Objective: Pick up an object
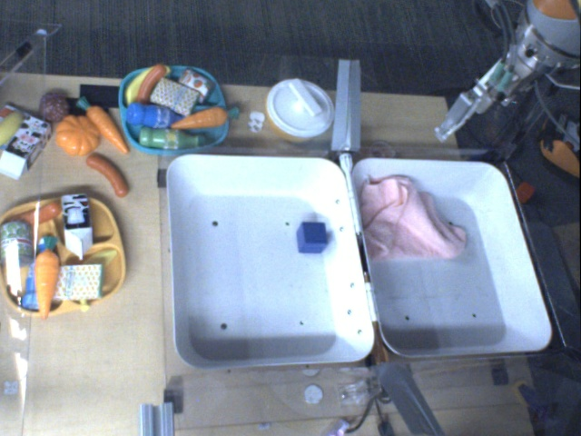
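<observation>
A blue block [312, 236] sits alone mid-floor in the left bin [195, 175] and a pink cloth [406, 221] lies crumpled in the right bin's [522, 243] far-left corner, while the gripper [451, 125], fingers slightly apart and empty, hangs beyond the right bin's far edge, apparently poised to reach in.

Cube [312, 236] in left bin [195, 175], cloth [406, 221] in right bin [508, 271]

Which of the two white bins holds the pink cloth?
The right bin, nearer the arm, holds the pink cloth. The left bin holds a blue cube.
</observation>
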`<state>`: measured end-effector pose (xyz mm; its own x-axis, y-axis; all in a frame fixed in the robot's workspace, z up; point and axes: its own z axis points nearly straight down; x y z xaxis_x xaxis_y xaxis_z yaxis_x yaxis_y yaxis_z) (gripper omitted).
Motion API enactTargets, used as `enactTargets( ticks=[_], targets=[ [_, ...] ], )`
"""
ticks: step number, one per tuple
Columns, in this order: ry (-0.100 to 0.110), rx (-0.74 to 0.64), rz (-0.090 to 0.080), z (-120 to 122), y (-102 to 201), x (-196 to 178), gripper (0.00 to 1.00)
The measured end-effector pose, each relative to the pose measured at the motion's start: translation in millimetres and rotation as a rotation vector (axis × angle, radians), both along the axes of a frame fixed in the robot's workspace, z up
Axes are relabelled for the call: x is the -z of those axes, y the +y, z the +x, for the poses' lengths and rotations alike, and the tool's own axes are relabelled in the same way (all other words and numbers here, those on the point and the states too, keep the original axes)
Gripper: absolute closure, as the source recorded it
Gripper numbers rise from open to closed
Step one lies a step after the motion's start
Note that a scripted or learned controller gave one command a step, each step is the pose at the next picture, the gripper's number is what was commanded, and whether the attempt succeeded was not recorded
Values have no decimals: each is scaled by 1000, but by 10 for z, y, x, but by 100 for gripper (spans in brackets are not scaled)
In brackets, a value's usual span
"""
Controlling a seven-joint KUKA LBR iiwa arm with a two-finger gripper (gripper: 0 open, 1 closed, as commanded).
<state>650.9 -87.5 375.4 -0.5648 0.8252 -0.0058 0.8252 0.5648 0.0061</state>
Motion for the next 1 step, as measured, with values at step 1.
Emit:
enactTargets(
  ticks=[1],
  targets=[
    [5,15,1,-257,198,1146,0]
  ],
)
